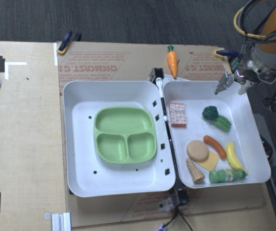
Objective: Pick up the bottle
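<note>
Open, empty gripper [223,86] hovers far from the green bottle [227,175], which could roll against the banana [232,156].

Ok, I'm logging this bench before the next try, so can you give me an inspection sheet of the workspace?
Surface: two white bins, left bin and right bin, on cardboard.
Job's things: green bottle lying on its side at the right bin's near edge.
Clutter: green divided plate in the left bin; box, broccoli, sausage, banana, cheese wedge in the right; carrot on the cardboard.
Hand: hand above the right bin's far corner, apart from the bottle.
Cables: looped hoses on the arm.
Surroundings: dark floor.
</note>
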Motion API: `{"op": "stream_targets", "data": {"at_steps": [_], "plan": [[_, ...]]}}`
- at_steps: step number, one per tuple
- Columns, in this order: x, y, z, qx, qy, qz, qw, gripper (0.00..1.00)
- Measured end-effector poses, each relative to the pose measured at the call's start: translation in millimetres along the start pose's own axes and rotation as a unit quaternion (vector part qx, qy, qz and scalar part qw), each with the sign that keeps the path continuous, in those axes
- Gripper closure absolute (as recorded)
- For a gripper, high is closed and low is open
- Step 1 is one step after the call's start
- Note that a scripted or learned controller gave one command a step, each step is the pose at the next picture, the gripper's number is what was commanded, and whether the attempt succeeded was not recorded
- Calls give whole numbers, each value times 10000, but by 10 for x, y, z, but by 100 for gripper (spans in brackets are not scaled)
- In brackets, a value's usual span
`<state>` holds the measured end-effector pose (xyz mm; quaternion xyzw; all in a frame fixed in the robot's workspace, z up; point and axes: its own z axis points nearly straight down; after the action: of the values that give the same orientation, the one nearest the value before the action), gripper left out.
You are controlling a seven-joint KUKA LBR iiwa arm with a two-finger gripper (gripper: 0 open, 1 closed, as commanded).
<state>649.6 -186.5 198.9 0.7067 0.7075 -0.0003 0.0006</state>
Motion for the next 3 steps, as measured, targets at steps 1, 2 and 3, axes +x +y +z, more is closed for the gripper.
{"op": "stream_targets", "data": {"at_steps": [1,2,3], "plan": [[-1,5,-100,-7,-9,-14,10000,100],[-361,-577,-102,1,-2,-377,9993,100],[474,-1027,125,6,2,230,9997,100]]}}
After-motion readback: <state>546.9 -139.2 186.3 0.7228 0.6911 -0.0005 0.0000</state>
